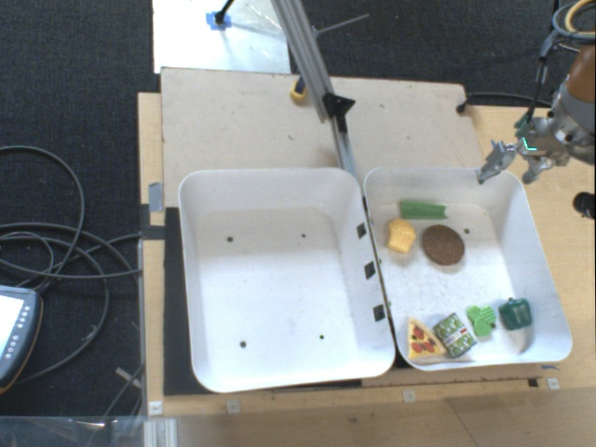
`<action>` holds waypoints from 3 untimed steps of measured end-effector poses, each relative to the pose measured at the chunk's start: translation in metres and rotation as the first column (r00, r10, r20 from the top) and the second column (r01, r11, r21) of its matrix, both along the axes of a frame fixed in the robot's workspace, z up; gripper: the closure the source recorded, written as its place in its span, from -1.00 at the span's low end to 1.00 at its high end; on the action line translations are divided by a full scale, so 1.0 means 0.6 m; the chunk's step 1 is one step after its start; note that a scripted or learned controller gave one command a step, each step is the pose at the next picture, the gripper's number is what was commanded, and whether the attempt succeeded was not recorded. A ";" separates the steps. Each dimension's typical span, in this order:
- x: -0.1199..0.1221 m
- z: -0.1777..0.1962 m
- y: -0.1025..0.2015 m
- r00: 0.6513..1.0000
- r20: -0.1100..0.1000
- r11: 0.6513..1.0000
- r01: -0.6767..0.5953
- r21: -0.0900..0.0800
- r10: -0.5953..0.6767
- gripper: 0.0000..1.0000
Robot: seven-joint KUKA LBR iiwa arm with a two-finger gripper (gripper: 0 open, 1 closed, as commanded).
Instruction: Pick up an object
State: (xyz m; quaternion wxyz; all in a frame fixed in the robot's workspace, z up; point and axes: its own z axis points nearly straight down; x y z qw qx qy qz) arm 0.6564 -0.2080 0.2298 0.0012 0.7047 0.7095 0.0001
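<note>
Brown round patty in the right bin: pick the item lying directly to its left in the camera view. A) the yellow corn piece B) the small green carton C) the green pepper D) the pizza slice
A. The yellow corn piece lies just left of the brown patty in the right bin, with a long green piece above them both.

Bright, even overhead light washes the two white bins (279, 277), whose walls cast only faint, soft shadows inward. Glare whitens the floor patch (223, 21) beyond the tabletop (242, 119). Focus is slightly soft throughout.
</note>
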 end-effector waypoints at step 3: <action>0.004 -0.232 0.012 1.000 -0.001 1.000 0.000 0.001 0.000 -1.00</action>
